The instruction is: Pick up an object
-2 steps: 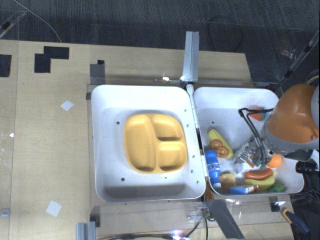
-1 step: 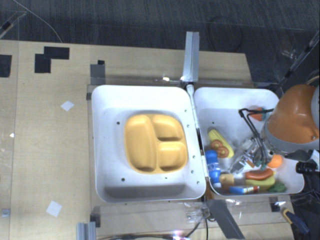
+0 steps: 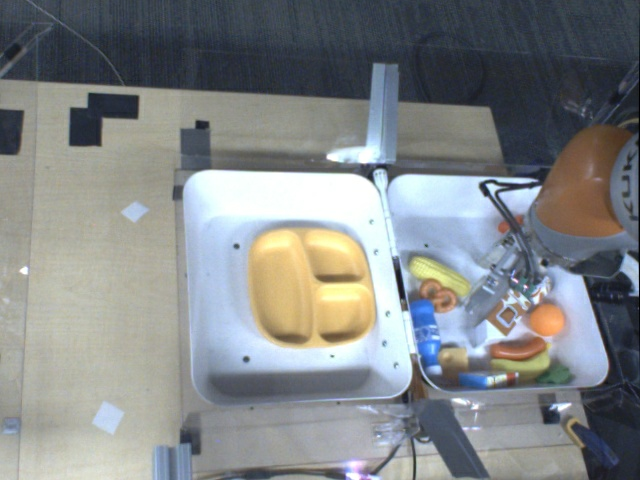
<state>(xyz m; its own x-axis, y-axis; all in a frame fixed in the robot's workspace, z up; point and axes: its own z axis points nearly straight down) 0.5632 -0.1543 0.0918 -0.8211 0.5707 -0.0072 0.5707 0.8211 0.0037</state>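
The right bin (image 3: 445, 208) holds several small toy items. A yellow corn cob (image 3: 438, 274) lies at its left, with an orange pretzel-like ring (image 3: 436, 293) just below it. A blue bottle (image 3: 425, 330) lies along the left wall. An orange ball (image 3: 545, 319), a red sausage (image 3: 518, 348) and a yellow banana (image 3: 520, 365) sit at the lower right. My gripper (image 3: 483, 310) hangs low over the bin's middle, slanting down-left from the orange-banded wrist (image 3: 585, 193). It is between the pretzel ring and the orange ball, and nothing is visibly held.
The left bin (image 3: 205, 268) holds a yellow divided tray (image 3: 310, 285) in its middle. A metal post (image 3: 383, 108) stands behind the seam between the bins. A green item (image 3: 558, 374) and a tan block (image 3: 453, 356) crowd the right bin's front edge.
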